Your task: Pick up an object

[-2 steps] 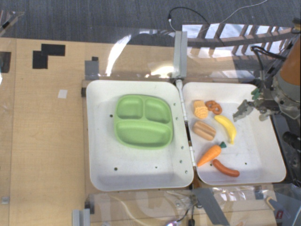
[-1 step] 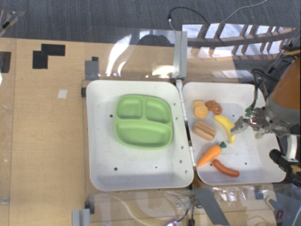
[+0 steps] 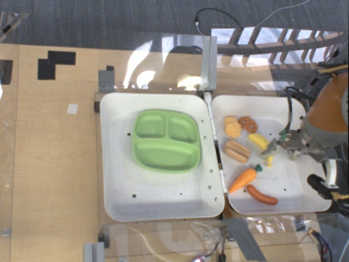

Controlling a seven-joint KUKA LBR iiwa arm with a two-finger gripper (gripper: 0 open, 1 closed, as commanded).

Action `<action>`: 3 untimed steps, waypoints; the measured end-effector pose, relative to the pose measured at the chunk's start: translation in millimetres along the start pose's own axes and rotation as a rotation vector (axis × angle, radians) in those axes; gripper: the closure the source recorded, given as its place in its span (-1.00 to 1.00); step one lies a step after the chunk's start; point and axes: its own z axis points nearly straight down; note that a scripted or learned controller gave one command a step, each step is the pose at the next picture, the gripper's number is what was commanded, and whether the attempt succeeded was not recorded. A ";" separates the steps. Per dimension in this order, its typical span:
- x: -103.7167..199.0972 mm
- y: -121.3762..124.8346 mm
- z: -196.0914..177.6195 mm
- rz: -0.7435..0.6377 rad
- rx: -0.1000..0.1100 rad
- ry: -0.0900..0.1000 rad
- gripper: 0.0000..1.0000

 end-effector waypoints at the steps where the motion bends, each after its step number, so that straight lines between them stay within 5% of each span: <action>1: 32.4 -31.1 -1.1 0.217 -0.008 -0.003 -1.00; 2: 34.6 -29.6 -10.2 0.215 -0.007 0.001 1.00; 3: 40.0 -28.6 -8.3 0.065 0.010 -0.001 1.00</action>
